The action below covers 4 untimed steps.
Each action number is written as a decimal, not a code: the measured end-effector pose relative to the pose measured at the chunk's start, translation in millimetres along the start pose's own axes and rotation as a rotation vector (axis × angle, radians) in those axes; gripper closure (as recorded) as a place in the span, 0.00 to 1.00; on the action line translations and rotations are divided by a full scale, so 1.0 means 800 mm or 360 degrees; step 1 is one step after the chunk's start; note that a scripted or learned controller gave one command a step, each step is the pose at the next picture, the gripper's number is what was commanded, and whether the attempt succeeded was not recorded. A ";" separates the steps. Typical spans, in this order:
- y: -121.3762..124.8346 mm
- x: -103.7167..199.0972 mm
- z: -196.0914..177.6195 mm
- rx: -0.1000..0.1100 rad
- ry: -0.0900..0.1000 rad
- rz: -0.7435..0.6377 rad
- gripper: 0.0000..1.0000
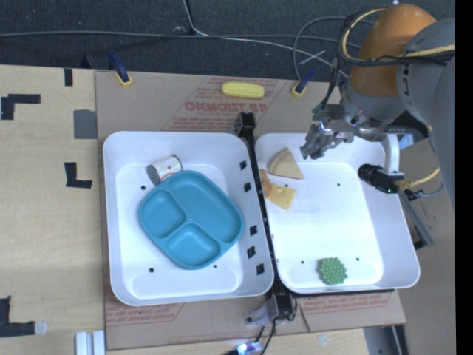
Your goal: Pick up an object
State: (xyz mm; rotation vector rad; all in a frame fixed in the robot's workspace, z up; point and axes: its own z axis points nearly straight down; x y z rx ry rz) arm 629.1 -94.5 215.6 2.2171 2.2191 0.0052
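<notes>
A green knobbly ball (332, 271) is seen at the near edge of the right bin (369, 220); two tan wedges (281, 176) lie at its far-left corner. Left bin (118, 220) — blue divided tray (191, 218), small cup (164, 168). The gripper (316, 145) is poised empty above the wedges — finger state cannot be determined.

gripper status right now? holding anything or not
gripper: above the back edge of the right bin, near the tan wedge; nothing seen between its fingers; open or shut cannot be told.
</notes>
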 end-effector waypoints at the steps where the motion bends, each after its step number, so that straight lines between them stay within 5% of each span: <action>1: -0.002 -0.002 -0.054 0.0003 0.0000 0.0001 1.00; 4: -0.018 0.189 -0.034 0.0012 0.0004 -0.0008 1.00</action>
